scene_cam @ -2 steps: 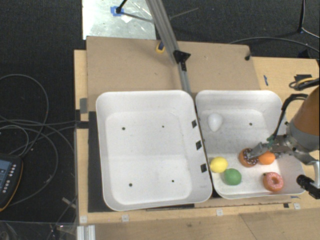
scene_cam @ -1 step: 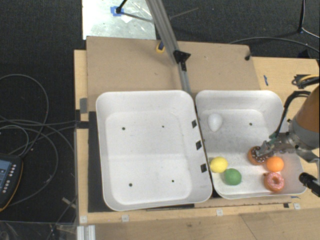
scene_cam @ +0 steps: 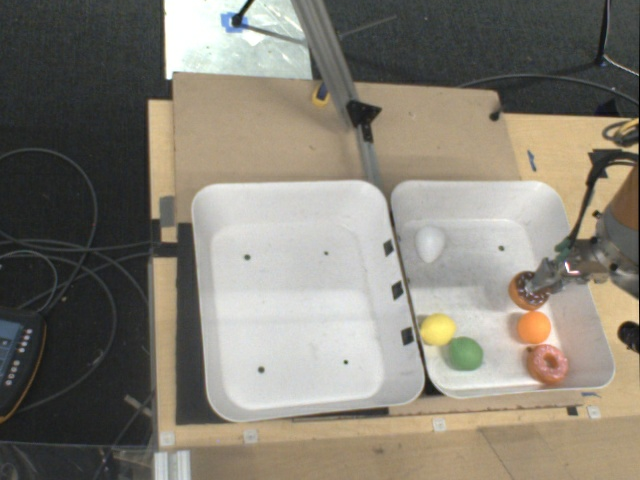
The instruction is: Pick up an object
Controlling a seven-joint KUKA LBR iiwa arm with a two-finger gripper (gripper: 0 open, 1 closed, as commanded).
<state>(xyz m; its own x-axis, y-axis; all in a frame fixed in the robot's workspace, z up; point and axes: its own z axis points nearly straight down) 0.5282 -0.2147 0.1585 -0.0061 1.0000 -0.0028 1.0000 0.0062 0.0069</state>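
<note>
In the right bin (scene_cam: 575, 218), the tool (scene_cam: 537, 286) sits at a brown doughnut (scene_cam: 523, 291), grip unreadable from here, so nothing looks lifted yet and the pick remains.

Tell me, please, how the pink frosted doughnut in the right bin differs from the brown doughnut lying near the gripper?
The pink frosted doughnut is pink, while the brown doughnut is dark brown with speckles. The pink one lies apart in the right bin's near corner, below an orange ball; the brown one sits farther back, with the gripper right at it. Both are small ring shapes, similar in size.
</note>
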